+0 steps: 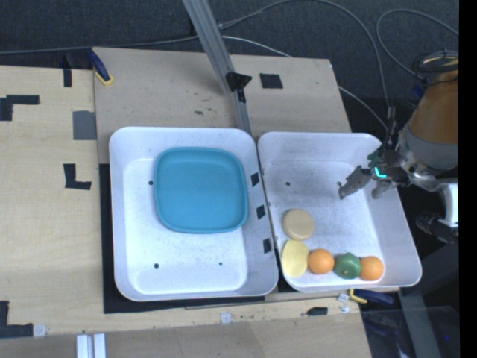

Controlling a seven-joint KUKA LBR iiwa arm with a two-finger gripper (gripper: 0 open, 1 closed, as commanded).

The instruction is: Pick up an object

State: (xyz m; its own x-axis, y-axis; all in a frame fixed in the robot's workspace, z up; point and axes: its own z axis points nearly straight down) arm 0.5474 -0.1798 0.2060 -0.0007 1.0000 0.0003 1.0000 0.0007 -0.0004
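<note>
Hovering the pincer over bare floor at the far side of the right-hand bin, with its two dark fingers spread apart and nothing between them. Looking at five candidates, all lying below and to the left of the pincer, toward the bin's near wall: a beige round piece nearest to it, then a row along the wall made of a yellow lemon-like fruit, a small orange ball, a green piece and a second orange ball.

Risking, most likely, a closure on empty air by descending straight from here, since nothing is lying under the fingers. Risking also a fumble in that row: the pieces are touching or nearly so, leaving little room for a finger between neighbours and inviting a nudge that sends round fruit rolling. Crowding the near wall with the last orange ball, so possibly jamming a finger against the rim. Favouring, probably, the beige piece, standing a little apart. Leaving aside the blue plate in the left bin, well to the pincer's left.
</note>
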